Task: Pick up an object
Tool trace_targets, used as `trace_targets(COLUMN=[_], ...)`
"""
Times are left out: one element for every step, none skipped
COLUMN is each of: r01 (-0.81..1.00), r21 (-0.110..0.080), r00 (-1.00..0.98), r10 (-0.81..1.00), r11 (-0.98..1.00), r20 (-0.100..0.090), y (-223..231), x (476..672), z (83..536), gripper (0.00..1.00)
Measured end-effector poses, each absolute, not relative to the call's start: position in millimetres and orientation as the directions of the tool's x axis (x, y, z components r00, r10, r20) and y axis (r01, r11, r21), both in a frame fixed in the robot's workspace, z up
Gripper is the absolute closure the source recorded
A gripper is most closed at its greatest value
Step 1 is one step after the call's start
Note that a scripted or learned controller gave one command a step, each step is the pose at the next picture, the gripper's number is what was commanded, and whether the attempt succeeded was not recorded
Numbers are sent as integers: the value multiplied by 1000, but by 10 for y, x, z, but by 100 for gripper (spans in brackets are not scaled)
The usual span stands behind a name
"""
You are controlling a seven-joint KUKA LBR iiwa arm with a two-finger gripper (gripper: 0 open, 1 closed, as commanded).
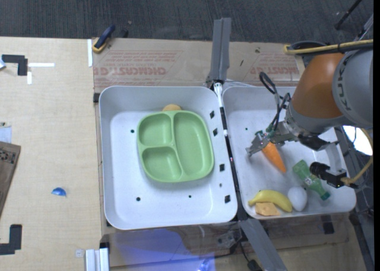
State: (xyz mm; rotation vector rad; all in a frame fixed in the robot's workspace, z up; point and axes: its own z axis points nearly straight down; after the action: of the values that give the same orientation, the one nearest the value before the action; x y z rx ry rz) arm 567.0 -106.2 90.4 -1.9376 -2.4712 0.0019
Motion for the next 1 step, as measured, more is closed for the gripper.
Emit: trace_targets(r01=[972], r21=[-4], r00=[-235], r10=[972], r11=[235], r20=[1], y=[-1071], x=[5668], z=[977], gripper=[100])
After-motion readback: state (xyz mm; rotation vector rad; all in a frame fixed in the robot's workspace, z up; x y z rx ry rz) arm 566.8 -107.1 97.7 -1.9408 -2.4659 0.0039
